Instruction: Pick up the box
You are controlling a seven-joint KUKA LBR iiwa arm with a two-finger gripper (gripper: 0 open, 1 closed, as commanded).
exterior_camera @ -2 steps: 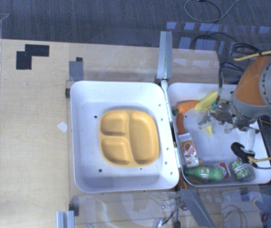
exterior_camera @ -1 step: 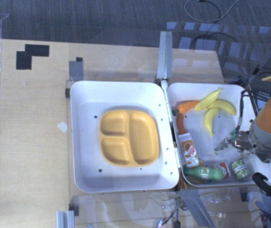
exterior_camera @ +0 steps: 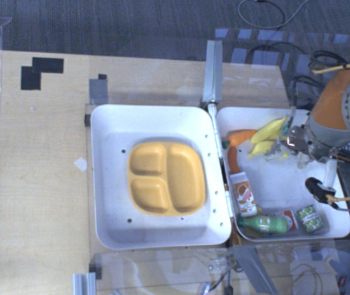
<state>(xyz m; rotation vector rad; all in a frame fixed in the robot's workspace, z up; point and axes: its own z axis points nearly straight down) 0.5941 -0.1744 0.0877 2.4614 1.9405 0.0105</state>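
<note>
Gripper (exterior_camera: 285,145) low in the right bin (exterior_camera: 342,229)
I can't tell its state; the box (exterior_camera: 244,195) lies apart by the left wall

I saw the small red-and-white cardboard box (exterior_camera: 243,195) lying flat along the right bin's left wall, its lower end just beside a green bottle.

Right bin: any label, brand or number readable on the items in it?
None can be read.
Small red-and-white box: printed picture, lettering blurred.
Green bottle: no legible label.
Small green-and-white packet: print too small.
Red packet: print blurred.
</note>
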